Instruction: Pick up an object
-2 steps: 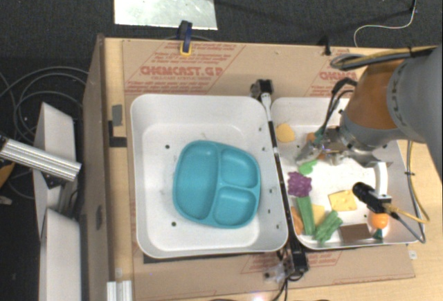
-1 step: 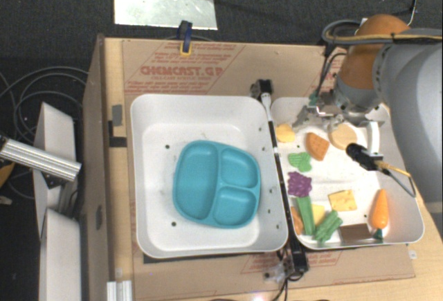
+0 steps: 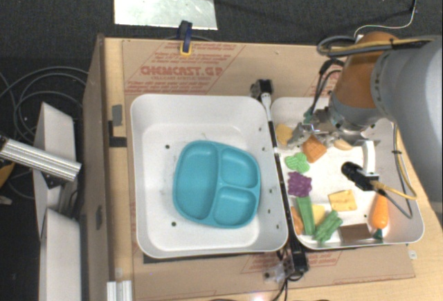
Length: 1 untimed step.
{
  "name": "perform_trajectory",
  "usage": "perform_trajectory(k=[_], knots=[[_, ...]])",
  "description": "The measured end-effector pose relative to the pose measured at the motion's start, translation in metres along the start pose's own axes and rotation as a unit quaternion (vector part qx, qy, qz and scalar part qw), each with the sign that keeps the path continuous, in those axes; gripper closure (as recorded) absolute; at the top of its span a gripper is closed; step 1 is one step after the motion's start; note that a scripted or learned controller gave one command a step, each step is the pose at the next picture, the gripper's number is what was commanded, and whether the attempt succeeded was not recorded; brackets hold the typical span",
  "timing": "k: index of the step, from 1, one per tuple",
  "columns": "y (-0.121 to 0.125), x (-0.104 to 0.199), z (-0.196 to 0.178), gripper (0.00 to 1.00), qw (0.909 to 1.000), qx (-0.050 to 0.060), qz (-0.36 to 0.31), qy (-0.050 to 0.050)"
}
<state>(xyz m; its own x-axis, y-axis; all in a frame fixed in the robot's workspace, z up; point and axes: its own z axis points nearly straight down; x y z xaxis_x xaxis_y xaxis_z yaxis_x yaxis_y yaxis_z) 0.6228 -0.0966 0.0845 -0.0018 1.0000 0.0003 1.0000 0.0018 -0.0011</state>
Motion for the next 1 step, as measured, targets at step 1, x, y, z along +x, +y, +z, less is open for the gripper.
perform_trajectory(k=[1], knots=[[0.0031, -0.0005, -0.012, 1.0, 1.0, -0.004, -0.001, 0.0]])
